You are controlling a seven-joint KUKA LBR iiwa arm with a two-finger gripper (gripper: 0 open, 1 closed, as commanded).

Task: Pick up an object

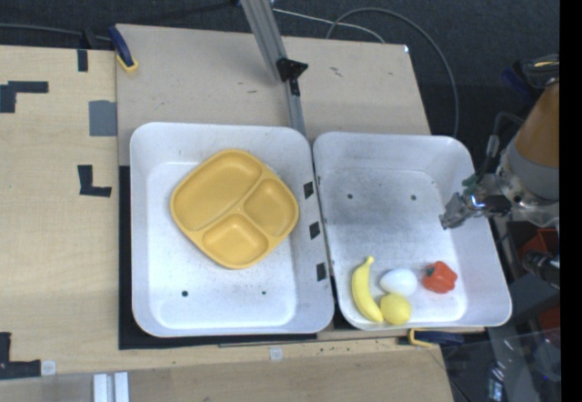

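The banana (365, 293) lies in the near part of the right bin (455, 155), its long axis running roughly from the far side toward the near side of the bin with a slight curve; one tip points away toward the bin's middle, the other toward the near rim. Touching or just beside it on the right sit a white egg-shaped object (397, 281) and a yellow lemon-like fruit (395, 309). A red pepper-like item (440, 277) rests near the egg, apart from the banana.

The left bin (145, 227) carries a yellow three-compartment tray (235, 207), set at a tilt to the bin's edges.

The tool (452, 213) hangs over the right side of the right bin, well apart from the fruit. Whether it is released or clenched cannot be told; nothing is seen in it.

No legible writing or brand marks appear on the worktop (55, 209) or any item.
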